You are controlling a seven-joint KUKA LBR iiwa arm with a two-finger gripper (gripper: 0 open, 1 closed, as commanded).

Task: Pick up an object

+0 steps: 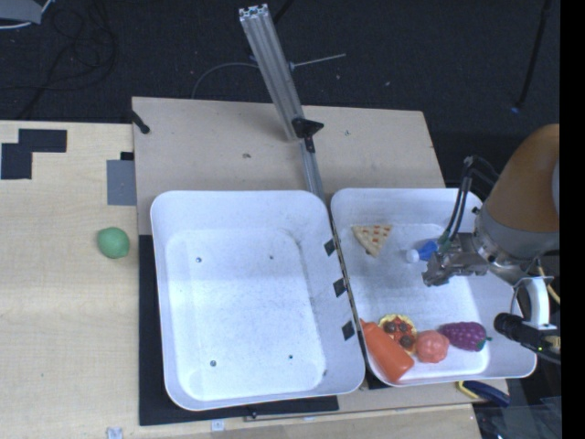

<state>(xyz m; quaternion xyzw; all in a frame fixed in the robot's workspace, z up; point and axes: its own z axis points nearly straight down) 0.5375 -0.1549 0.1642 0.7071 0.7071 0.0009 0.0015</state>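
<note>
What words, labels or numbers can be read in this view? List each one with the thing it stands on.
None: no text is readable.
The orange band on the arm is plain.
The two white bins bear no lettering.
The toy food, such as the purple grapes and the waffle wedge, is unmarked.
</note>
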